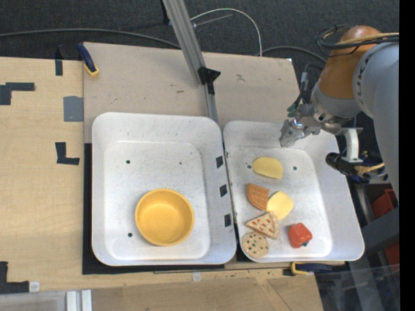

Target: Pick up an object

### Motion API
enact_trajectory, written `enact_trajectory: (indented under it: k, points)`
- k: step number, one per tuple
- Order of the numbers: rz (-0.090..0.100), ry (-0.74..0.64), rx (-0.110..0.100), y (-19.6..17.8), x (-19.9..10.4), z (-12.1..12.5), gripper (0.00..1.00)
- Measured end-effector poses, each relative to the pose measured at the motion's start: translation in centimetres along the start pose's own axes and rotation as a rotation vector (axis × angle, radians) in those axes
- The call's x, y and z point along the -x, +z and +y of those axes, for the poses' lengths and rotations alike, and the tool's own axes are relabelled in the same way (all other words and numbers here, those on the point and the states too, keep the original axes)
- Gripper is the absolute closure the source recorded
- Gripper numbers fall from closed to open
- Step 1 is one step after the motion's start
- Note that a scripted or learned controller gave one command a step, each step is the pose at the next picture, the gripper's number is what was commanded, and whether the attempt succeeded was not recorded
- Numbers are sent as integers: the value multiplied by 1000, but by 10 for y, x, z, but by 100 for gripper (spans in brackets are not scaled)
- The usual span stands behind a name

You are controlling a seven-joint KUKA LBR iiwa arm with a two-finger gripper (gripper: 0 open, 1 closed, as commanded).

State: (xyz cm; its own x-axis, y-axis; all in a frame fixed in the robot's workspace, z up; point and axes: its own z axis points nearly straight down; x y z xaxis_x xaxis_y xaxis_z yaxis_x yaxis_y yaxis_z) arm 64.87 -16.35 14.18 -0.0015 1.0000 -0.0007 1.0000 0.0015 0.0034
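Poised over the far edge of the right bin (337,238), the gripper (290,135) hangs with nothing visibly between its tips; whether they are apart or together I cannot tell from this angle. Below it in that bin lie a pale yellow oval piece (268,168), a waffle-like brown piece (257,195), a yellow wedge (280,204), a pizza slice (263,225), a cookie (255,245) and a red pepper (299,235), clustered close together. A yellow bowl (165,217) sits in the left bin (110,173).
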Motion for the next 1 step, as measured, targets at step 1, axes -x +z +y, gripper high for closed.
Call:
enact_trajectory:
  k: [1]
  points:
    - [-1, 0, 3, -63, -5, 0, 100]
